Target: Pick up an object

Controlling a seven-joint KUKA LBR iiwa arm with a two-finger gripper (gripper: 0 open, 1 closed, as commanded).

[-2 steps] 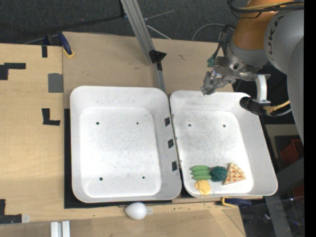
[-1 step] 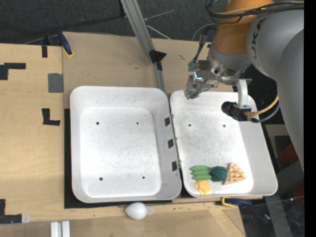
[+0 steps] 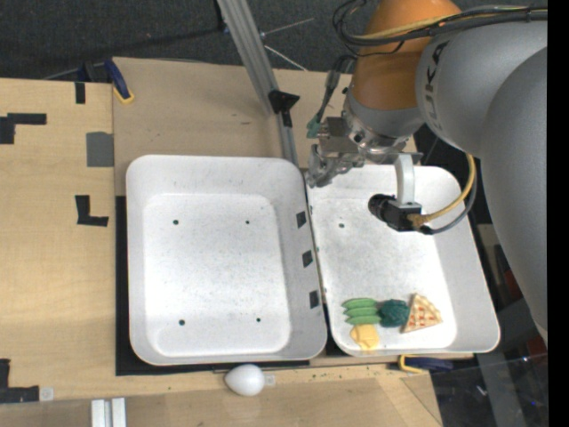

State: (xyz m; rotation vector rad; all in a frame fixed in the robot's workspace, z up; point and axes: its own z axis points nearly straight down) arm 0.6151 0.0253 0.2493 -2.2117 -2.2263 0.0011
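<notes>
Where two white bins [image 3: 133,238] meet on the tan bench [image 3: 53,265], tool [image 3: 322,172] poised, grip unclear, dark floor behind.

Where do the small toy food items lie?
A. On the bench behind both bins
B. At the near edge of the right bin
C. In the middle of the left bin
B: the green toy, yellow toy and pizza slice cluster at the near edge of the right bin.

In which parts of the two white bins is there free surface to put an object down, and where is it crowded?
The left bin has bare floor from wall to wall. In the right bin, the middle is free, between the pincer at the far corner and the toys along the near edge: green pieces, a yellow piece, a pizza slice. That near edge is crowded.
</notes>
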